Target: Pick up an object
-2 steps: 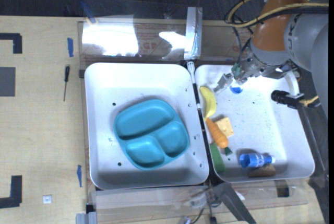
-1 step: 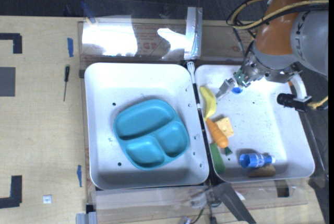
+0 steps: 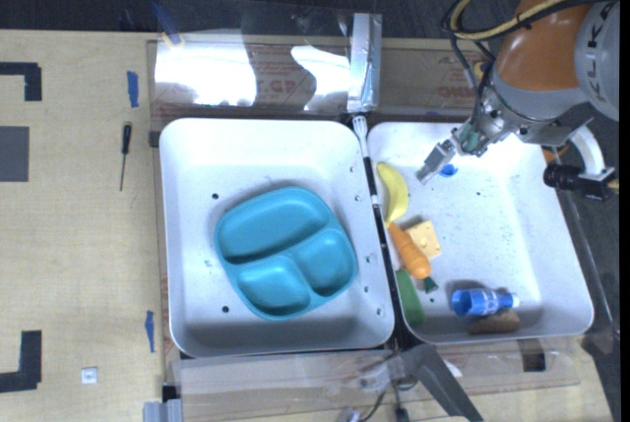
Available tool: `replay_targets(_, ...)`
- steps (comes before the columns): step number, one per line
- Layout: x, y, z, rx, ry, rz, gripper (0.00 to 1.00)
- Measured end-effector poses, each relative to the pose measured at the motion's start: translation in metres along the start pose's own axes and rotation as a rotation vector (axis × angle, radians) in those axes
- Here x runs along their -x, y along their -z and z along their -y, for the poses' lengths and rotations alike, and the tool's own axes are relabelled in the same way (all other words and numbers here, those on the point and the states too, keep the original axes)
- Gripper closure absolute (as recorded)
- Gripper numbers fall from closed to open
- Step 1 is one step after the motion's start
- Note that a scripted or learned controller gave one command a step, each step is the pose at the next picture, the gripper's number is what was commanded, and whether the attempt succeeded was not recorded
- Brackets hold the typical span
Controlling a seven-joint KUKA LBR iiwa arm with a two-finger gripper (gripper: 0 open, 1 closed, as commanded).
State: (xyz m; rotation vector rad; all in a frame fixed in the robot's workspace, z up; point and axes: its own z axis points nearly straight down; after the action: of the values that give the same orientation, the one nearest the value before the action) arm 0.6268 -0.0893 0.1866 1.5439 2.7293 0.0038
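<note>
The bottle (image 3: 482, 301) lay at my right bin's (image 3: 532, 213) front; the gripper (image 3: 433, 164) hung above the banana (image 3: 394, 191), jaws unreadable, probably lining up.

You see the gripper (image 3: 440, 157) over the right bin's (image 3: 532, 213) far part, banana (image 3: 393, 189), carrot (image 3: 411, 251) and bottle (image 3: 480, 301) below; a blue tray (image 3: 283, 250) fills the left bin (image 3: 187, 213).

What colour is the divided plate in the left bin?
Light blue; the divided plate shows clearly in the camera view.
</note>
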Motion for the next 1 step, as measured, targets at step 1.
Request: replay_targets(1, 0.0004, 0.0087, -0.0007, 0.001, -0.001, 0.001, 1.0)
